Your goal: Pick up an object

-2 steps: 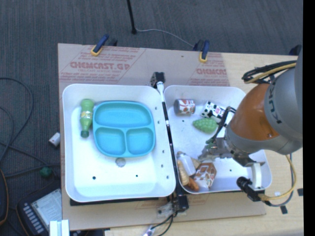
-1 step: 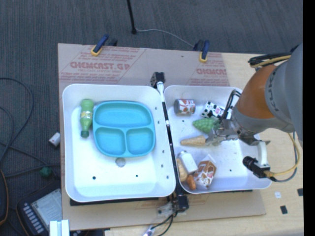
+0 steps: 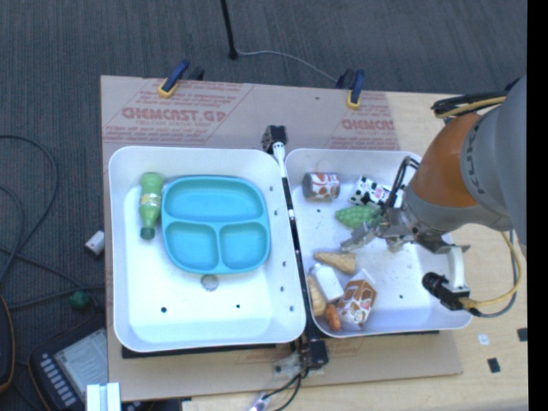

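Right bin (image 3: 402,315): leafy green toy (image 3: 358,216).

A robot lab: clamped cardboard bench (image 3: 214,114), loose cables (image 3: 34,221), carpet floor (image 3: 86,24)

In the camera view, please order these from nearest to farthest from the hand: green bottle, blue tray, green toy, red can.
From the hand:
1. green toy, right bin, right beside the hand
2. red can, right bin, upper left corner
3. blue tray, left bin, middle
4. green bottle, left bin, far left

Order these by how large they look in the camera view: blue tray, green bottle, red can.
1. blue tray, by far the largest
2. green bottle
3. red can, the smallest
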Robot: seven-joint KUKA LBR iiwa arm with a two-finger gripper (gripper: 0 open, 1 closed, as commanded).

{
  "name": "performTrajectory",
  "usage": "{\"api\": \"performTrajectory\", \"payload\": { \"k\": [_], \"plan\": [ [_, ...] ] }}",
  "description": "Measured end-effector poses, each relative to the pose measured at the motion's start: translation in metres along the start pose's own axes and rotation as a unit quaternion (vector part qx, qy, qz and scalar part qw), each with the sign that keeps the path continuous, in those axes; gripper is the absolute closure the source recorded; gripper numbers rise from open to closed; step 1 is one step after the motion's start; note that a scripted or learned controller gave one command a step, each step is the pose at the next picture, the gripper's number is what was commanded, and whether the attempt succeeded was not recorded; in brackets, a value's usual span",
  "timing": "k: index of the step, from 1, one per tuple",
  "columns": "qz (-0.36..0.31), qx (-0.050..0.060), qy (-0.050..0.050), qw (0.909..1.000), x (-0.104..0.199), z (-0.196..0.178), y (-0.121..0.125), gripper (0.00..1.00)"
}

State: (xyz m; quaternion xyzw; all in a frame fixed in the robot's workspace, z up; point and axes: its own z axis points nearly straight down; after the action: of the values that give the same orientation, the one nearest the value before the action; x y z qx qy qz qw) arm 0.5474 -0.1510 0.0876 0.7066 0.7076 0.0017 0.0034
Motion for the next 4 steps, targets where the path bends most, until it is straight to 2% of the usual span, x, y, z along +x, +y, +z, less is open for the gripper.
{"api": "performTrajectory", "payload": {
  "k": [1,2,3,4],
  "plan": [
    [0.001,-0.001,-0.001,1.0,0.044,-0.001,-0.051,0.0],
    [0.002,-0.006,-0.002,1.0,0.043,-0.012,-0.048,1.0],
    [0.002,-0.003,-0.002,1.0,0.043,-0.011,-0.05,0.0],
    [0.003,-0.003,-0.004,1.0,0.052,-0.001,-0.06,0.0]
  ]
}}
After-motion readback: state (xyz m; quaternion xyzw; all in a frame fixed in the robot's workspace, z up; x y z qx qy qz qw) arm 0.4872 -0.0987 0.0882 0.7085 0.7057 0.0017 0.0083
